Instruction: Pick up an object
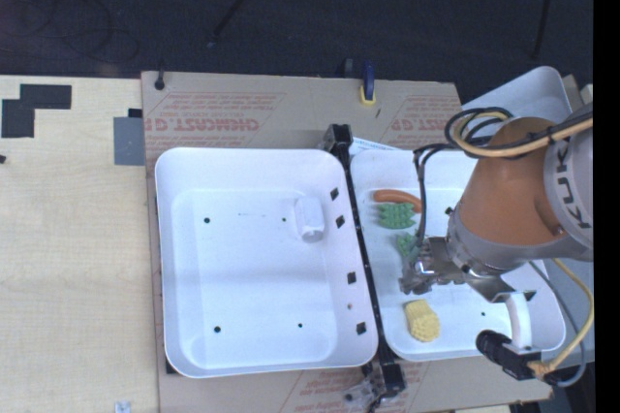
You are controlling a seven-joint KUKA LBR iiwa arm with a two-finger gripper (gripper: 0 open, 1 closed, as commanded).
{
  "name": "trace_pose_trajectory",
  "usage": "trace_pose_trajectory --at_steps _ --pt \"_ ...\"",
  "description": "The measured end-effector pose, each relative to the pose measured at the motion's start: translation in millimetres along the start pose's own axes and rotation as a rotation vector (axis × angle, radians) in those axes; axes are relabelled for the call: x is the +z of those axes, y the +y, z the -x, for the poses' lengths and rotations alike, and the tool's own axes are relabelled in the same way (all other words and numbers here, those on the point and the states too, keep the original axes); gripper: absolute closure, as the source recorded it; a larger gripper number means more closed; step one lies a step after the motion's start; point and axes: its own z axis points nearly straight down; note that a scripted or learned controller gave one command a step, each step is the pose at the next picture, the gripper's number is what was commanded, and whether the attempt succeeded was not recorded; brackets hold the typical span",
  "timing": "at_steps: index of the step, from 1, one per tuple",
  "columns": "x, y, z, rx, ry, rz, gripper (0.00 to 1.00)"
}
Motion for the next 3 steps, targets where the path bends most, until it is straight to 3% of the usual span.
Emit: trace_pose_trajectory --at_steps 1,2,3 --pt "-4 62 -48 -0.01 0.0 0.013 1.0" --pt "-3 2 26 0.003 -0.001 0.005 1.0" --pt "-89 78 -7 -0.011 -0.001 0.023 1.0"
